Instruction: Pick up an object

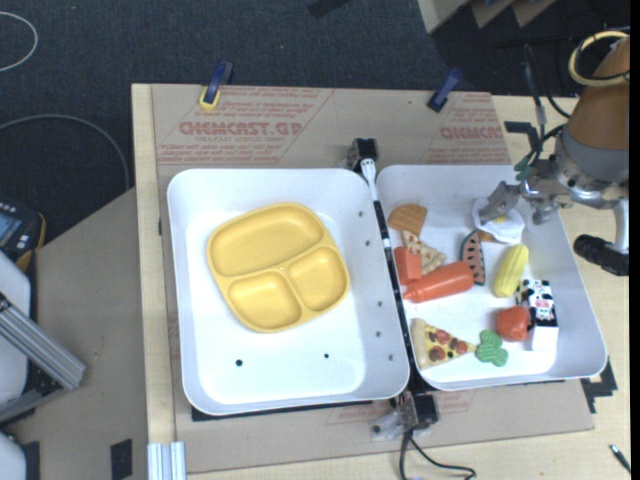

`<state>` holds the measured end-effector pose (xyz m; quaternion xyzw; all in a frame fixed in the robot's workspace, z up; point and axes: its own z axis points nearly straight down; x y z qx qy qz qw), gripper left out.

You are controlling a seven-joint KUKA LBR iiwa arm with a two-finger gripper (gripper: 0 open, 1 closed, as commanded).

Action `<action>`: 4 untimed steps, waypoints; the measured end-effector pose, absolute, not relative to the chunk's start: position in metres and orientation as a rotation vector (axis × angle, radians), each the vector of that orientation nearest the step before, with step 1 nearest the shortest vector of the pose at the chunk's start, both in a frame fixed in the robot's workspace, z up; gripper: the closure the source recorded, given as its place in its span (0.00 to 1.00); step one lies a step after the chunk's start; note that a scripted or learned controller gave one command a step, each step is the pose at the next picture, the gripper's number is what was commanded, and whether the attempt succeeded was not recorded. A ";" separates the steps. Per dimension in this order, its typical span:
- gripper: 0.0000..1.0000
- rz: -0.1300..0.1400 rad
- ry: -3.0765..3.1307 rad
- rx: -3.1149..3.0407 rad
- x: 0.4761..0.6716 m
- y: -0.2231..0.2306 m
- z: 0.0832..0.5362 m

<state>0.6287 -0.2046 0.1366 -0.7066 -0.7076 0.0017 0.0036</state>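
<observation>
Sitting in left bin (pixel 190 268): glossy yellow three-compartment plate (pixel 277 265), rounded corners.

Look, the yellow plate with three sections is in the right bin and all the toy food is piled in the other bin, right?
Not quite. The camera view shows the yellow plate with three sections in the left bin, not the right one. The toy food is piled in the other bin, the right bin, as you said.

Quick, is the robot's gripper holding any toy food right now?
Gripper: above the right bin's far end; open or shut cannot be told, nothing visibly held.
</observation>
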 end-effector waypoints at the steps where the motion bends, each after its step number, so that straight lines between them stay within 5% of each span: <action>1: 0.00 0.005 -2.219 -2.216 0.628 -0.203 0.083; 2: 1.00 0.001 -2.223 -2.218 0.629 -0.204 0.098; 4: 1.00 -0.005 -2.227 -2.226 0.620 -0.204 0.205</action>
